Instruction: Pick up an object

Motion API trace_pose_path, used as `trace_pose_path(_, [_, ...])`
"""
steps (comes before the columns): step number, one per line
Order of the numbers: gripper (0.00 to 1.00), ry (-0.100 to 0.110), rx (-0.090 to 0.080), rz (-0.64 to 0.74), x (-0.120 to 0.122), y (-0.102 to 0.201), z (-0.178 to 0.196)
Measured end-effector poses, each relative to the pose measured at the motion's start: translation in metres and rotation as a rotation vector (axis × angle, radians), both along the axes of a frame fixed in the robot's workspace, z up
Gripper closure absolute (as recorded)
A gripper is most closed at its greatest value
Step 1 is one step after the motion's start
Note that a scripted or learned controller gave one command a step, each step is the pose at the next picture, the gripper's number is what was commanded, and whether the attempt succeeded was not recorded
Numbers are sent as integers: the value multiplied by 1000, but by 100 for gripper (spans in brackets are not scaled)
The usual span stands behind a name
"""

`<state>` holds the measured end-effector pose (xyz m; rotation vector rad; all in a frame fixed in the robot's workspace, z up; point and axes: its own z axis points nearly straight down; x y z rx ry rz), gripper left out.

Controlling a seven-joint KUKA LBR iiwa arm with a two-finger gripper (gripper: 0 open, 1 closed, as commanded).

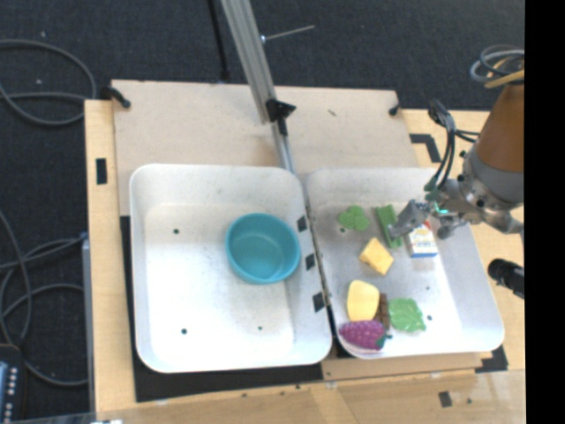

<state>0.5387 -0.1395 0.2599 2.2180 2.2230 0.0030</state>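
The right bin (pixel 459 325) is the landmark here, and everything the pick could take lies inside it; the left bin (pixel 177 343) beside it bears a blue bowl (pixel 262 247) and plays no part. The arm (pixel 503 144) comes in over the right bin's far right edge, and its gripper (pixel 422 222) hangs low over the bin's upper middle.

The thing nearest the gripper is a small white carton (pixel 425 243) with red and blue print, lying just under and slightly toward the near side of the gripper, its long axis running roughly from the bin's far wall toward the near wall. I judge this the likeliest target. A dark green strip (pixel 386 219) lies just to the left of the gripper, a green leafy piece (pixel 354 218) further left, and a yellow wedge (pixel 377 257) a little nearer the bin's middle. By the bin's near left corner sit a yellow block (pixel 363 300), a purple bunch of grapes (pixel 363 332) and a green lump (pixel 406 315), all well apart from the gripper.

The fingers seem spread, one toward the strip and one over the carton, though the view is too coarse to be sure; nothing is visibly caught between them, and whether they touch the carton I cannot tell.
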Motion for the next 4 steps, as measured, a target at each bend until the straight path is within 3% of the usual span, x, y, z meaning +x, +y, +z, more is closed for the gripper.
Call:
trace_pose_path(3, [0,6,-2,-4,9,0,-137])
trace_pose_path(4, [100,-2,0,-9,11,0,-123])
